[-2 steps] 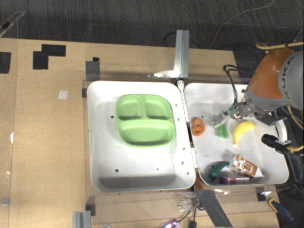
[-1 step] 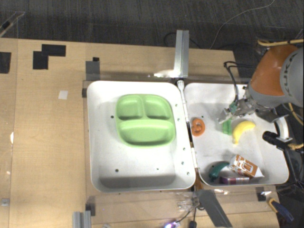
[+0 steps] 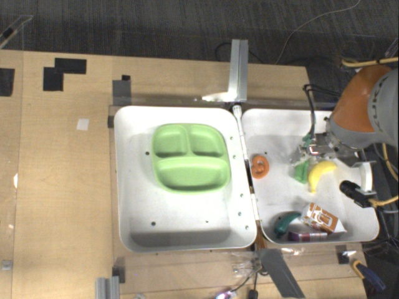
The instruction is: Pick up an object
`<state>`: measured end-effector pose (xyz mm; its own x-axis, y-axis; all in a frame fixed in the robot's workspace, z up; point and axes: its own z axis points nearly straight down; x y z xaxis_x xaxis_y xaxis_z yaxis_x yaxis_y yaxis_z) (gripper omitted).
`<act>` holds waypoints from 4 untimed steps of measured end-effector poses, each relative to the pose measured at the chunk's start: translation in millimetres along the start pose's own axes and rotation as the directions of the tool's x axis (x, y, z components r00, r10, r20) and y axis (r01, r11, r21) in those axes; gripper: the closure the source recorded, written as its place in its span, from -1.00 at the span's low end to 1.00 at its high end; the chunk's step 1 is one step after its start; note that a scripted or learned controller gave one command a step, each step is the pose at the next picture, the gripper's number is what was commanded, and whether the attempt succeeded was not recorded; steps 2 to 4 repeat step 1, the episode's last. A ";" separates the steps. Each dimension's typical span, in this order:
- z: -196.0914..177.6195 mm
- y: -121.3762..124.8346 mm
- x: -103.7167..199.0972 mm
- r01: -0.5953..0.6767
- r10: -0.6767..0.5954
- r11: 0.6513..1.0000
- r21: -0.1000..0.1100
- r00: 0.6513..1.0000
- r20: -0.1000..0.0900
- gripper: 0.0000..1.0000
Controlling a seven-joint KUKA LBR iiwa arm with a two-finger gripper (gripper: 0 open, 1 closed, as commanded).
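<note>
Hand [image 3: 310, 149] over banana [image 3: 319, 173] (grip unclear)

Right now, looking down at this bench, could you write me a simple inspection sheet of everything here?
Surface: tan bench bearing two shallow white bins, left bin and right bin.
Job's things: in the right bin, a yellow banana-shaped object, a green object beside it, a small orange round object, a teal object, and an orange-and-white packet.
Clutter: a light green divided plastic tray in the left bin.
Grippers: gripper low over the green and yellow objects; grasp cannot be judged.
Cables: thin white cable across the dark floor.
Surroundings: dark carpet, black tape marks.
</note>
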<state>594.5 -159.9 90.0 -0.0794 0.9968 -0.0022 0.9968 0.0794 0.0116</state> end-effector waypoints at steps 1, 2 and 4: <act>-117.8 30.3 69.4 -0.129 0.129 0.992 0.005 0.992 0.000 1.00; -117.8 30.3 69.4 -0.129 0.129 0.992 0.005 0.992 0.000 1.00; -117.8 30.3 69.4 -0.129 0.129 0.992 0.005 0.992 0.000 1.00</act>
